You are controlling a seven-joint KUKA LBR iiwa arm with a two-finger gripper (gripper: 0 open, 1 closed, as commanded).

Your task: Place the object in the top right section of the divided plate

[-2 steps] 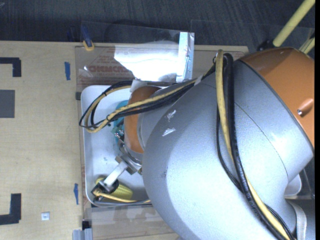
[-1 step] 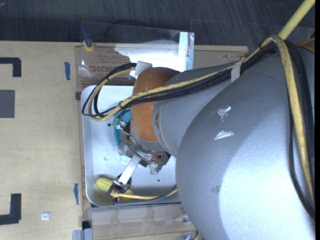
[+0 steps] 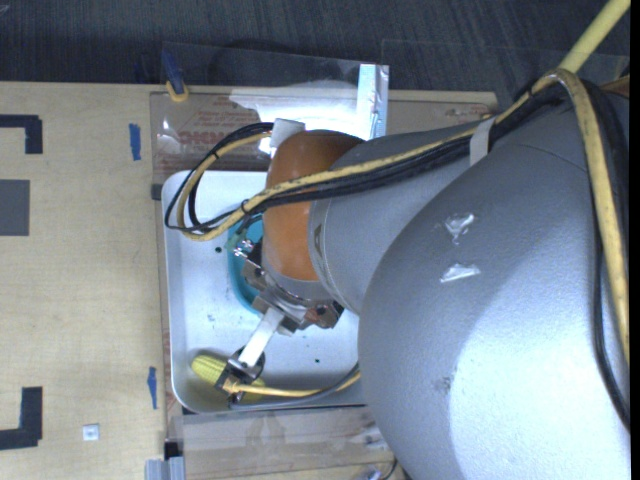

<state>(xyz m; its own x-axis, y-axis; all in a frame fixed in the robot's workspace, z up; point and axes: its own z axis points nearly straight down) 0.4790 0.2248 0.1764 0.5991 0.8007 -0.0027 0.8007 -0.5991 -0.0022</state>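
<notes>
Frankly, little of the task could be judged done. The arm (image 3: pixel 480 268) stretched in from the right and hung low over a white bin (image 3: pixel 185 298) on the pale counter (image 3: pixel 80 268). Its orange band (image 3: pixel 295 208) and wrist covered most of the bin's floor. The pincer (image 3: pixel 287 306) pointed down beneath the wrist, over or just beside the plate (image 3: pixel 243 260), which showed as a curved teal edge at the wrist's left side. Whether the pincer was released, clenched or grasping anything I cannot tell, since the wrist hid its working end.

The arm also covered the plate's sections, so the top right one could not be checked. I could see nothing lying in the plate, though most of it was out of sight.

The one loose-looking thing was a yellow lump (image 3: pixel 207 370) in the bin's near left corner, resting on the white floor apart from the teal edge. It looked small and rounded, a dull yellow-green with a matt face. It lay very close to the robot's own yellow cable (image 3: pixel 300 390) — close enough that I cannot rule out its belonging to that.

If the lump was the task's thing, my reading is that nearly everything remained — the grasp, the lift, the carry to the plate and the release in the right section.
</notes>
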